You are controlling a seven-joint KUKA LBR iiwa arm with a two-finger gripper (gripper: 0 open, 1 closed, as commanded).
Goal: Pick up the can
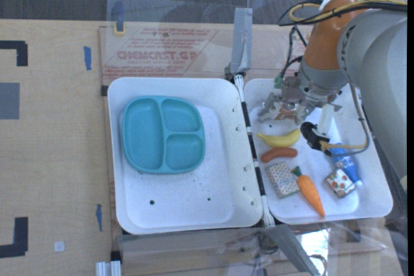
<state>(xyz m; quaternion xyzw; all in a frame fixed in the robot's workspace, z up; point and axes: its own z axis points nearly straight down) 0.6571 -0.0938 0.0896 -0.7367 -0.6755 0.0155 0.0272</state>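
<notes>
We see the tool (pixel 284 106) low in the right bin (pixel 375 203), fingers' spread unclear (we cannot tell), banana (pixel 279 137) and sausage (pixel 279 154) just below it, carrot (pixel 310 194) further below, the can unidentifiable among the clutter, blue plate (pixel 163 134) well left.

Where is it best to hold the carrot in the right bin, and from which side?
Grip the carrot across its thicker half, just below the green top, coming straight down from above. It lies flat and slanted, so the grip should close across its width; the narrow tip would probably slip. The patterned box lies close beside it.
</notes>
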